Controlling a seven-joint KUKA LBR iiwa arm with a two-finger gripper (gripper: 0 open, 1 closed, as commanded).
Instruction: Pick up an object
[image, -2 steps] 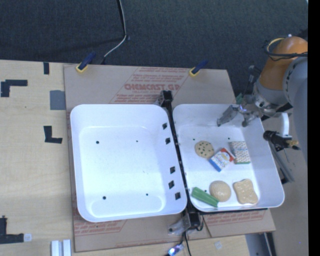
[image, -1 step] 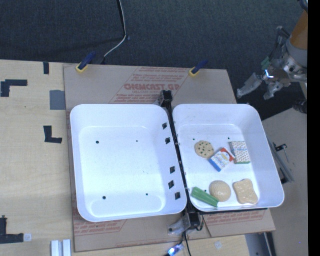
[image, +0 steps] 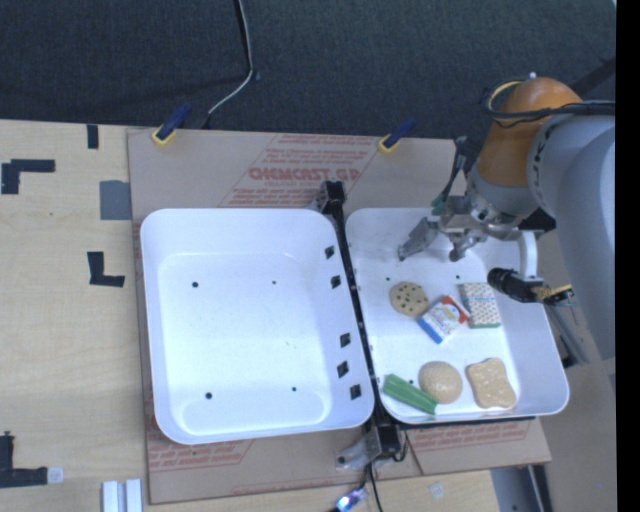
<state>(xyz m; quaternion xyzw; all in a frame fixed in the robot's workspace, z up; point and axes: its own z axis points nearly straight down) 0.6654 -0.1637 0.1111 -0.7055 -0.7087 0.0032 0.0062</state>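
Observation:
My gripper (image: 436, 249) hangs over the far part of the right bin (image: 385, 235), its two fingers spread open with nothing between them. Below it in that bin lie a round cookie (image: 408, 298), a small red, white and blue packet (image: 443, 319), a checkered pouch (image: 482, 305), a tan bun (image: 440, 380), a slice of toast (image: 491, 384) and a green bar (image: 410, 393). The cookie is the closest object, a little in front of the fingertips.
The left bin (image: 245, 320) sits beside the right one, joined by a black-clipped divider (image: 347, 300). Both rest on a cardboard sheet (image: 290, 175). The arm's grey body and orange band (image: 525, 125) stand at the right.

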